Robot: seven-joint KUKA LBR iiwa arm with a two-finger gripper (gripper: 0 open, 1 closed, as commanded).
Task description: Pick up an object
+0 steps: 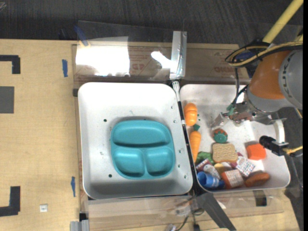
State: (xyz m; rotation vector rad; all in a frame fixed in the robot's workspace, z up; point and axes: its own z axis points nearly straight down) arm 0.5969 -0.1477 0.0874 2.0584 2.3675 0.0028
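Observation:
The right white bin (207,96) holds a pile of toy foods. An orange fruit (191,113) and a carrot (195,141) lie along its left wall. A small green piece with a red top (220,136) sits mid-bin, just above a tan cracker (224,152). An orange block (256,151), a red-brown sausage (256,179), a white-and-red packet (245,166) and a blue item (207,179) crowd the near edge. My gripper (225,120) hangs low in the bin's middle, just above and right of the green piece, under the orange-banded wrist (269,81).
The left white bin (91,105) carries a teal divided tray (142,148). A clear plastic sheet (125,57) and a metal bracket (178,52) stand behind the bins. Yellow and black cables (245,54) trail near the arm at the upper right.

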